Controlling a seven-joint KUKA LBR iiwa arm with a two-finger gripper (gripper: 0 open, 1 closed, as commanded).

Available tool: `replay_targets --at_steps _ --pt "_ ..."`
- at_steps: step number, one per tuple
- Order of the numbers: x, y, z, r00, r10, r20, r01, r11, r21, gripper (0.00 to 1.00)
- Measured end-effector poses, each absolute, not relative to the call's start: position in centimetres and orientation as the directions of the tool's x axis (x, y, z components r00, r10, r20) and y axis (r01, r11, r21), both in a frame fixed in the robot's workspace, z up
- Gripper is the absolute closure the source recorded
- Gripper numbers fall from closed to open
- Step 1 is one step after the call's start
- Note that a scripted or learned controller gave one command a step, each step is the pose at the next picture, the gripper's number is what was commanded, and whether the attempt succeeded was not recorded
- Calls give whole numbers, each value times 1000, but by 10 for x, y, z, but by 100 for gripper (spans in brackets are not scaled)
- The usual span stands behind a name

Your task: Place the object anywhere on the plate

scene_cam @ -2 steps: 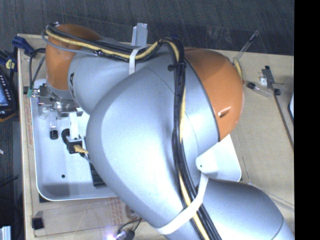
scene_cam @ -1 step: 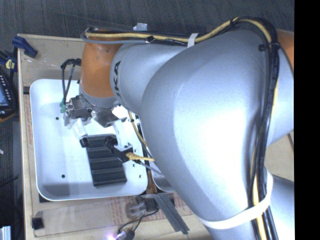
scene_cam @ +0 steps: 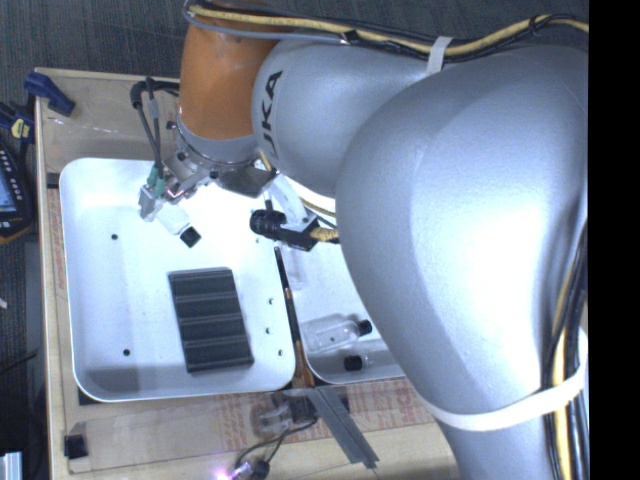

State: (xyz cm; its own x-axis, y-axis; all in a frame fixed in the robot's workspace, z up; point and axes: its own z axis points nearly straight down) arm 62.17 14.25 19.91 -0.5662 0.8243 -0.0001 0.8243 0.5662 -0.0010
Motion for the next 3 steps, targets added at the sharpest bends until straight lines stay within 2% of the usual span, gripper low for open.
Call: replay_targets --at_steps 1,2,3 --pt "574 128 90 -357 934 1 934 357 -5 100" --pt "591 98 92 -596 803 -1 803 596 0 100" --pt "540 9 192 -933 361 -1 361 933 -1 100"
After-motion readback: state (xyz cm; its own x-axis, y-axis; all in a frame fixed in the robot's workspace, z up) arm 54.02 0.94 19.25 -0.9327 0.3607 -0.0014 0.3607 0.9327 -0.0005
